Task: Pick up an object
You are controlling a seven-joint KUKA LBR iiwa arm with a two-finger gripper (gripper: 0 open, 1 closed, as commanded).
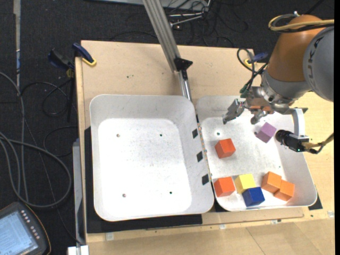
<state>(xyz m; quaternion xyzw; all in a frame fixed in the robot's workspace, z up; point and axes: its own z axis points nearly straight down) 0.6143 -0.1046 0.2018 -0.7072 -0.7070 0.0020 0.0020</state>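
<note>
Nearest the camera, along the front wall of the right bin (pixel 311 187), sits a row of blocks: an orange cube (pixel 224 186) at the front left corner, a yellow cube (pixel 245 182) just beside it, a blue cube (pixel 253 196) touching the yellow one's front, and, a little apart to the right, two orange blocks (pixel 279 185) pressed together against the right wall. Farther in, toward the middle of the same bin, a lone orange-red cube (pixel 225 147) rests with bare floor on every side. Beyond it, near the right wall, a lilac cube (pixel 265 132) lies tilted on the floor, just below the pincer (pixel 244 113), whose two dark fingers stand apart over the far part of the bin with nothing between them. The lilac cube sits beside the right finger, not within the gap. The left bin (pixel 101 142) shows only its speckled white floor, giving wide open room. The two bins meet along a shared rim marked by small black clips (pixel 200 155). The light wooden bench (pixel 133 68) runs bare behind the bins, where a slanted metal pole (pixel 162 25) comes down toward the far end of that seam.
</note>
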